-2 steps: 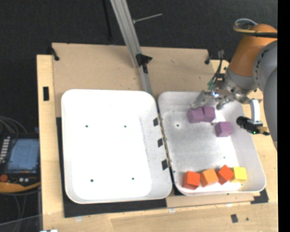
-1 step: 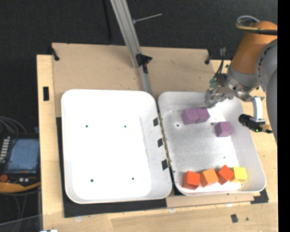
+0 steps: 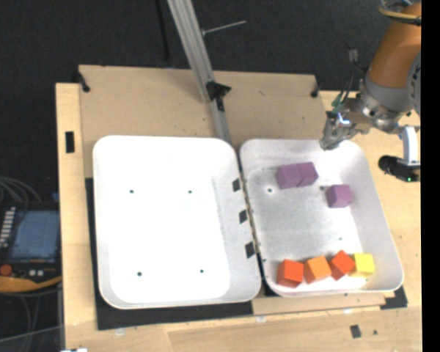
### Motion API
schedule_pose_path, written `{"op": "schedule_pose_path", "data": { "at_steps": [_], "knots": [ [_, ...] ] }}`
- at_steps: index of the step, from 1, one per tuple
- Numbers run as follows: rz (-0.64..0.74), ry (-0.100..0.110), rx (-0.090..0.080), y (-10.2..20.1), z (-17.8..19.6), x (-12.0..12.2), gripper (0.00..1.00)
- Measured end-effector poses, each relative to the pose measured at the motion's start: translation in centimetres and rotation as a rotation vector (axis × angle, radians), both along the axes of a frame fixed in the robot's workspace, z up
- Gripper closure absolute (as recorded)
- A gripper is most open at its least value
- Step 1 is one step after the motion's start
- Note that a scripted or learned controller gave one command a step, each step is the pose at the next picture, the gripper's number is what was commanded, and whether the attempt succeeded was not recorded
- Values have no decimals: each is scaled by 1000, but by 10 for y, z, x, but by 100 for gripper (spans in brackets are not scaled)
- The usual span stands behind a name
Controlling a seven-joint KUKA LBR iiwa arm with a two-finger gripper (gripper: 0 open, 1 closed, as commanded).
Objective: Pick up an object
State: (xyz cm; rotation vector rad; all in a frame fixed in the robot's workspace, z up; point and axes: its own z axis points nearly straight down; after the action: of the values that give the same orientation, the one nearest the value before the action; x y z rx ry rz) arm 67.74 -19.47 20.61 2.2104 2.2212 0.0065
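A pale wooden bench (image 3: 169,101) is being viewed from above at a slant, set against a dark floor. Two shallow white bins are being borne on it side by side: the left bin (image 3: 165,218) and the right bin (image 3: 315,218), touching along their inner edges. A grey metal post (image 3: 194,46) is slanting up from between the bins toward the top of the view. A handheld control unit (image 3: 26,244) with a blue screen and cables is lying on the floor at the left.

The grey arm with its orange band (image 3: 396,50) is being held over the far right corner of the right bin, with the gripper (image 3: 331,139) pointing down at the bin's far rim. Whether its fingers are parted or closed cannot be told, and nothing is seen held in it.

A purple double block (image 3: 296,174) is lying near the gripper, toward the near side and slightly left. A smaller purple block (image 3: 339,195) is lying just beyond that. Along the near rim, well apart from the gripper, an orange-red block (image 3: 290,272), an orange block (image 3: 317,268), a red block (image 3: 342,263) and a yellow block (image 3: 364,263) are lined up.
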Motion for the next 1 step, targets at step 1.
{"op": "schedule_pose_path", "data": {
  "at_steps": [1],
  "knots": [
    [4, 3, 1, -2, 34, 1, 100]
  ]
}}
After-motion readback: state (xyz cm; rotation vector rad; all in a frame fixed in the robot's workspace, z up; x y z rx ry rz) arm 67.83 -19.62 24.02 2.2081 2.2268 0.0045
